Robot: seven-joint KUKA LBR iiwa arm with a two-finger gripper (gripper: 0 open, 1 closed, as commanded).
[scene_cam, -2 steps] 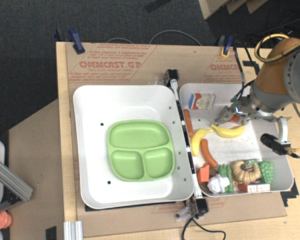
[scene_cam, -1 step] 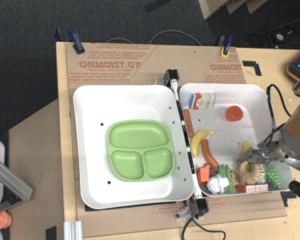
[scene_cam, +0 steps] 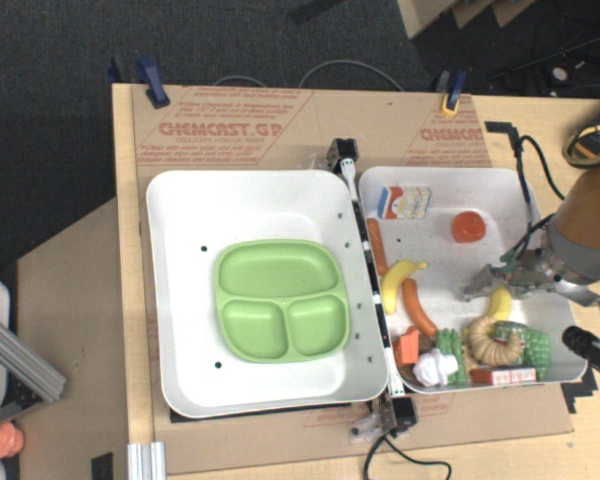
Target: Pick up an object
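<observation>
White right bin (scene_cam: pixel 450 180), near end: toys lay crowded, a doughnut (scene_cam: pixel 494 340), a box (scene_cam: pixel 504 376), a green piece (scene_cam: pixel 531 350). Risk judged: a grab there could catch two pieces or slip. Pincer (scene_cam: pixel 492 286) low over the bin, beside a yellow piece (scene_cam: pixel 500 304); open or closed, could not tell. Farther: banana (scene_cam: pixel 396 280), red disc (scene_cam: pixel 468 227), carton (scene_cam: pixel 404 203). Left bin (scene_cam: pixel 180 268) held a green tray (scene_cam: pixel 280 300).

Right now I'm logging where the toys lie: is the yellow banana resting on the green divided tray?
No, the banana lies in the right bin, while the green tray sits in the left bin.
</observation>
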